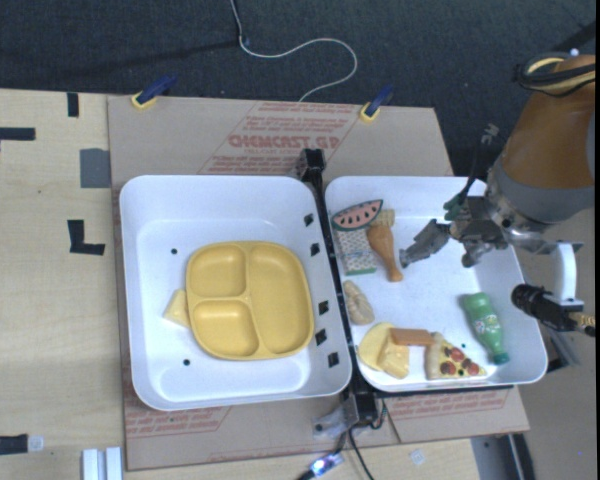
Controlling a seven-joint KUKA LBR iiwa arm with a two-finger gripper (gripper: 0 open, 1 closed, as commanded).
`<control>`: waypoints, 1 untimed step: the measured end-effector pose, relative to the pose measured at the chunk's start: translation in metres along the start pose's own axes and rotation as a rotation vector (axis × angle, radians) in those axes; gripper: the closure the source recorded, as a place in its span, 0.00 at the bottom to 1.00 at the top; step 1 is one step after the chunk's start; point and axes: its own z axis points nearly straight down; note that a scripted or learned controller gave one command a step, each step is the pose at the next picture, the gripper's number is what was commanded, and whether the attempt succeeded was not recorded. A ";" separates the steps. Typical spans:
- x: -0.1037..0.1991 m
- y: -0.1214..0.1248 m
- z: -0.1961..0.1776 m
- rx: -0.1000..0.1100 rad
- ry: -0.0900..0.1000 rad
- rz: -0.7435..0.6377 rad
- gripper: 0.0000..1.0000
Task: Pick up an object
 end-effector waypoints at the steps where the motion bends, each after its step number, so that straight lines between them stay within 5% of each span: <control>1: 0.000 0.002 -0.007 -0.013 -0.001 -0.003 0.00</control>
